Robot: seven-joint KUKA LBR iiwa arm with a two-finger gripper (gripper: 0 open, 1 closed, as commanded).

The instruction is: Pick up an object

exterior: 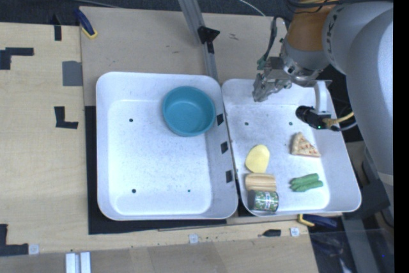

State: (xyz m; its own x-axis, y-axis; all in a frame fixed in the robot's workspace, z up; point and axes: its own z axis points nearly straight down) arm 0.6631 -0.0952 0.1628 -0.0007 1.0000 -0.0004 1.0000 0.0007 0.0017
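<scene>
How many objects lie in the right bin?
5: yellow piece mid-bin, pizza slice to its right, tan block, can at the front edge, green beans front right.

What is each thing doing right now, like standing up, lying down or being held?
Blue bowl: upright, in the left bin.
Yellow piece: lying flat, right bin.
Pizza slice: lying flat.
Green beans: lying flat.
Can: on its side.
Gripper: above the right bin, holding nothing.
</scene>
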